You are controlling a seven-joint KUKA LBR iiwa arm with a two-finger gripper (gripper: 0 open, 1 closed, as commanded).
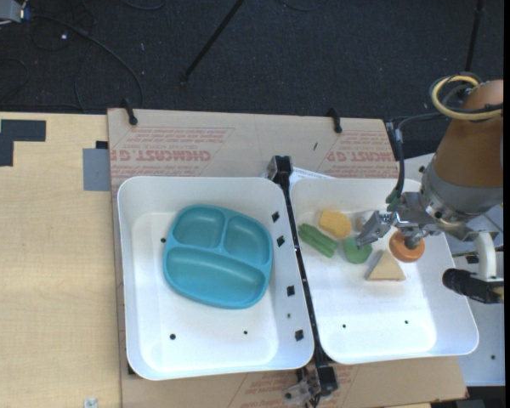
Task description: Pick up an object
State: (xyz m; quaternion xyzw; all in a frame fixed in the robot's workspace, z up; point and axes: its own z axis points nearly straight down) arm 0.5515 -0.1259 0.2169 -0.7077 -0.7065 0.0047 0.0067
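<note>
Two white bins sit side by side on the surface. One blue plate with three parts lies in the left bin. Five small things lie in the right bin: one yellow block, one green stick, one green round piece, one orange piece, one tan wedge. The arm's fingers hang by the green round piece; I cannot tell if they are open or grip anything.
</note>
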